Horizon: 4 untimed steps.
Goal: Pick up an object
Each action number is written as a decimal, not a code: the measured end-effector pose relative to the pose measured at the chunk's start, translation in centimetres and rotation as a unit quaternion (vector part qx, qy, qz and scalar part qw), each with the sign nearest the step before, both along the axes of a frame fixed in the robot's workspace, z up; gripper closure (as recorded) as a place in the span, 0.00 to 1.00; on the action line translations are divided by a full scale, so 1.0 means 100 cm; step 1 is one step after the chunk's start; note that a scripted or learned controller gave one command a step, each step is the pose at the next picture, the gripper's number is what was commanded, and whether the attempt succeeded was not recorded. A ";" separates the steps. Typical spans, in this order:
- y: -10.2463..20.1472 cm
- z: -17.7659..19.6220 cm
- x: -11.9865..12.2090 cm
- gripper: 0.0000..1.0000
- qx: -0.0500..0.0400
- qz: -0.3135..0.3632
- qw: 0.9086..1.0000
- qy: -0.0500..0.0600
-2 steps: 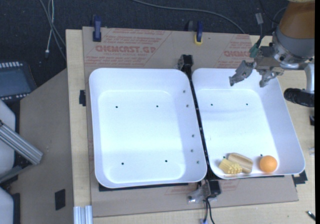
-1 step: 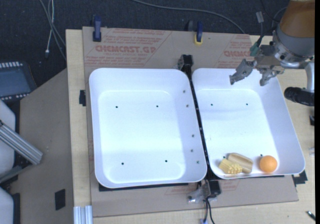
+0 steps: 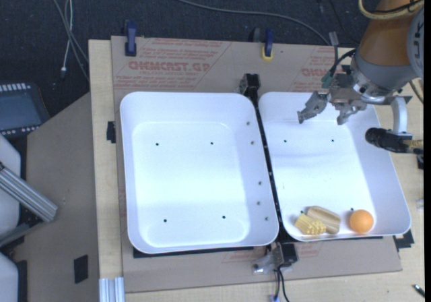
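Both bins [image 3: 195, 172] look like smooth, slightly glossy white plastic. The tabletop [image 3: 101, 159] is matt pale wood under a printed cardboard sheet [image 3: 175, 65]. The end effector [image 3: 326, 110] looks dull grey metal.

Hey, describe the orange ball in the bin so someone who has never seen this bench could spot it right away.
Start with the two white bins side by side and take the right bin, the one under the arm. Look along its near edge, where three small items lie. The orange ball sits furthest right, round and plain orange, apart from the yellow corn cob and the tan roll.
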<state>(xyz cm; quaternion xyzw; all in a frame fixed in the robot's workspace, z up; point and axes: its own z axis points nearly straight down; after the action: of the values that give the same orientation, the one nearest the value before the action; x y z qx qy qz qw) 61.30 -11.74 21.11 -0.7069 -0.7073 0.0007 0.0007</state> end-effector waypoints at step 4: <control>-0.001 -0.023 -0.006 1.00 0.000 0.000 1.000 -0.004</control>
<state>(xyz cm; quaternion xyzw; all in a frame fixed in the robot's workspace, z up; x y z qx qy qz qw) 60.72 -11.84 18.79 -0.7069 -0.7073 -0.0019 -0.0023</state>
